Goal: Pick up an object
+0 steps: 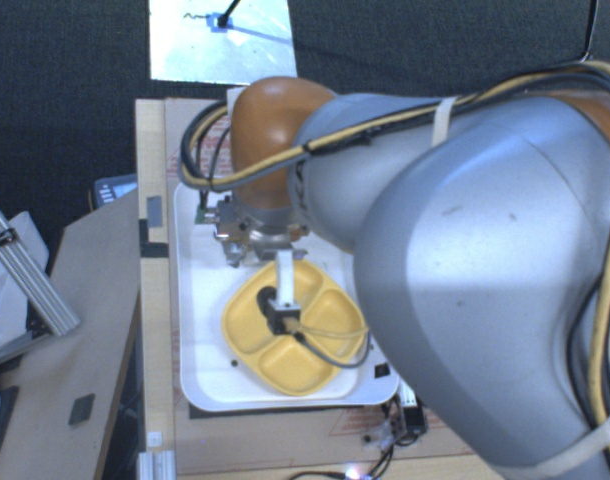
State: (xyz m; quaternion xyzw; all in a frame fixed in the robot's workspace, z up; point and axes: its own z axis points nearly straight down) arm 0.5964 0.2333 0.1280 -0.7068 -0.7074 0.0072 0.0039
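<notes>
A yellow dish (247,324) with several compartments lies in the near part of the left white bin (199,368). My gripper (247,244) hangs over the bin's far half, just beyond the dish's far rim and close above the floor. The orange wrist band (270,118) sits right above it. The view shows nothing held at the gripper. The grey arm (465,248) hides the bin's right side and all of the right bin.
A wooden bench edge (153,298) runs down the bin's left side. An aluminium frame bar (25,268) stands further left. At the far back lies a pale sheet (221,28). A small dark speck (234,364) lies on the bin floor near the dish.
</notes>
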